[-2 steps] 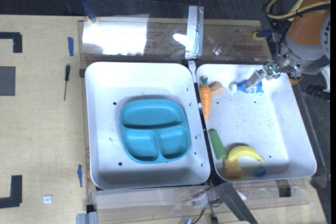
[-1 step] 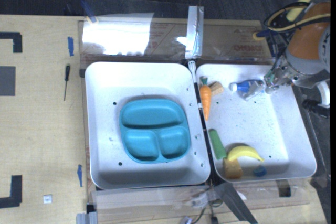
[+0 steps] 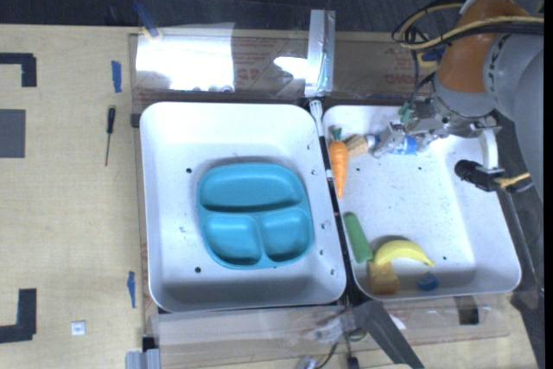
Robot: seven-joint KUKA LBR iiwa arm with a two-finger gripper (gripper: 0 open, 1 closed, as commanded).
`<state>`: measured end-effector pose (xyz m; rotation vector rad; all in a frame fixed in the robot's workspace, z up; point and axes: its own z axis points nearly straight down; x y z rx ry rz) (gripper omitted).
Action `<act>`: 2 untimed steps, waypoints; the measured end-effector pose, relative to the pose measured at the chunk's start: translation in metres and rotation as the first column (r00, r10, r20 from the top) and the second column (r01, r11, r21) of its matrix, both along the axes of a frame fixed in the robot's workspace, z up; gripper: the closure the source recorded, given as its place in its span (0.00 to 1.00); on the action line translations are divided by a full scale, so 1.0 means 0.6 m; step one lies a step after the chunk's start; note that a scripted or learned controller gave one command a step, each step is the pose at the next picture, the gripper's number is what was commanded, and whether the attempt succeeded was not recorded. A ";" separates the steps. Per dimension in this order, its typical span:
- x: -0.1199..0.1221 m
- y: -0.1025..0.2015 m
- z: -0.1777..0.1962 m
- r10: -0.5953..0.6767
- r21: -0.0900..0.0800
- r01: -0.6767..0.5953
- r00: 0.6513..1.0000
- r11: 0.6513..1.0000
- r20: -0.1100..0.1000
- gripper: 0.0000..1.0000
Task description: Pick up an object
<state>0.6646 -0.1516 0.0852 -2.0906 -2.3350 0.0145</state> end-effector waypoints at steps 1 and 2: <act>-0.002 0.034 0.000 -0.034 -0.005 0.034 0.999 0.999 -0.001 0.00; -0.002 0.034 0.014 -0.034 -0.004 0.034 0.999 0.999 -0.004 1.00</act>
